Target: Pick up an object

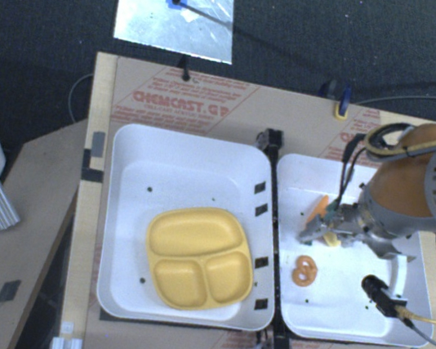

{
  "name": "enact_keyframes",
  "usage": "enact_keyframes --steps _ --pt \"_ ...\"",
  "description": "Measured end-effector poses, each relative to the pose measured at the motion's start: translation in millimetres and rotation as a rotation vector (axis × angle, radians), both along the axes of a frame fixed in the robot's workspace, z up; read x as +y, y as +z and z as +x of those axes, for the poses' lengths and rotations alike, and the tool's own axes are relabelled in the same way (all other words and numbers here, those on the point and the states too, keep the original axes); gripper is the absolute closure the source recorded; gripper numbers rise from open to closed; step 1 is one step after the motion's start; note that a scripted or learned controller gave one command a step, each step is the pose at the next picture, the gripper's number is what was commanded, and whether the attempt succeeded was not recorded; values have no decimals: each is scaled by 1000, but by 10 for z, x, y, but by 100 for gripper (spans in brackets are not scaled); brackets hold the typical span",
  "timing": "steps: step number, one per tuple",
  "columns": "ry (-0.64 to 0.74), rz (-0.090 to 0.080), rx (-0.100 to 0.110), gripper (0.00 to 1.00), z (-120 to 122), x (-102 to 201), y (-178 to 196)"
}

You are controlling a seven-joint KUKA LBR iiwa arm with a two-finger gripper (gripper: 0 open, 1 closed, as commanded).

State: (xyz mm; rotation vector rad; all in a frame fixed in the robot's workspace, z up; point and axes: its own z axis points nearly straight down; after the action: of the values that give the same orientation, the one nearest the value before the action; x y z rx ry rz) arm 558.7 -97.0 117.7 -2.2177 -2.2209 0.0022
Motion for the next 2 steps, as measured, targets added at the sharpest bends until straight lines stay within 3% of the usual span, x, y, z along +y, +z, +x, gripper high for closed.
enact_keyframes --steps 1,2 --pt "-1 -1 -2 0 3 2 -347" --pt "-1 -1 -5 100 14 2 -221"
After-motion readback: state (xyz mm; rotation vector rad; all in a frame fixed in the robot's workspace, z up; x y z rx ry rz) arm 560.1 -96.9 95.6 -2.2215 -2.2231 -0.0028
